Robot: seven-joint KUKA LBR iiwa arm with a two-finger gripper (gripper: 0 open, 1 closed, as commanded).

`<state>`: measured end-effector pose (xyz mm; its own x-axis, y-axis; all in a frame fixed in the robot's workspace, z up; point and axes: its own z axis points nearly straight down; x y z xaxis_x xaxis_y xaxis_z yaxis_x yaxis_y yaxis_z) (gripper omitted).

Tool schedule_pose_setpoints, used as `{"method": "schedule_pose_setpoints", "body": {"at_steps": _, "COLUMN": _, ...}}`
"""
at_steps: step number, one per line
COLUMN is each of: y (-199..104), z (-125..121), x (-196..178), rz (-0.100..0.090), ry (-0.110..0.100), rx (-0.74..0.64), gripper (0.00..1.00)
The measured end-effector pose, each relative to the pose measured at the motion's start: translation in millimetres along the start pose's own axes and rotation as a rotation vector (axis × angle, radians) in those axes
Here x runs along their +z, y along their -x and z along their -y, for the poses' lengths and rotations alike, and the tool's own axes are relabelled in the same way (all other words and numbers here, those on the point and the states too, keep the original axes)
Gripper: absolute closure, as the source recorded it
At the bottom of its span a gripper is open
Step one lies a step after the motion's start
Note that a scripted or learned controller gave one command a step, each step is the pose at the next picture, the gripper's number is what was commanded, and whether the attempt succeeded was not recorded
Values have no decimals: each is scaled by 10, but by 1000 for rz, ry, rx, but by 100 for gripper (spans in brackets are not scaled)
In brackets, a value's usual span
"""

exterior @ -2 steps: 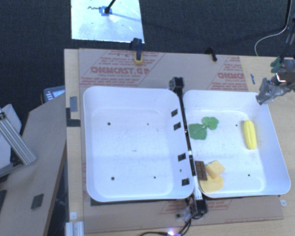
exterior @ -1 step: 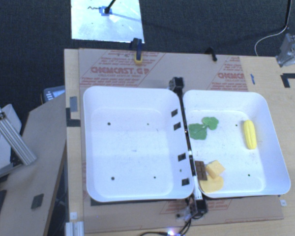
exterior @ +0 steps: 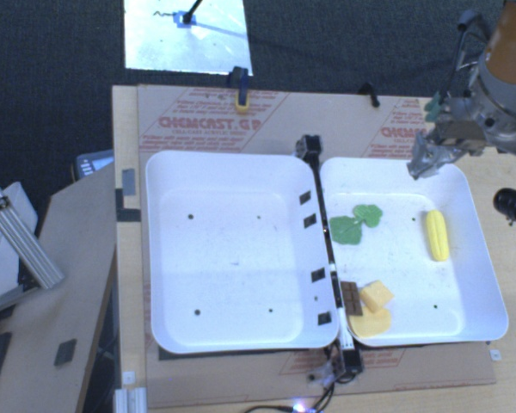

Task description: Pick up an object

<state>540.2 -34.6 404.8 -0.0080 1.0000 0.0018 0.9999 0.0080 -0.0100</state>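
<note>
Arm: the grey arm [exterior: 507, 58] is seen entering from 3 o'clock, its claw [exterior: 423, 163] hanging over the far rim of the right bin [exterior: 482, 317], at about 1 o'clock of that bin.
Claw state: whether it is open or closed cannot be told; nothing is seen gripped in it.
Targets: a yellow corn cob [exterior: 437, 235] is laid near the bin's 3 o'clock side; green leaves [exterior: 356, 223] are found near the divider at 10 o'clock; yellow cheese pieces [exterior: 374, 308] are piled at 7 o'clock, touching a brown block [exterior: 349, 298].
Left bin: the left bin [exterior: 155, 256] is set beside the right one on the desk [exterior: 86, 231].
Step in hand: an approach is judged to be under way, nothing lifted yet.
Doing it well: the corn cob is judged the easiest choice, being nearest the claw and well apart from the rest. The claw should be brought down over its middle and closed across its short width, clear of the bin wall.
</note>
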Motion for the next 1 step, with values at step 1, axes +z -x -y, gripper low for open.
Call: {"method": "schedule_pose_setpoints", "body": {"at_steps": 1, "y": -189, "z": -18, "x": -1374, "rz": 2, "ry": 28, "rx": 0, "gripper": 100}}
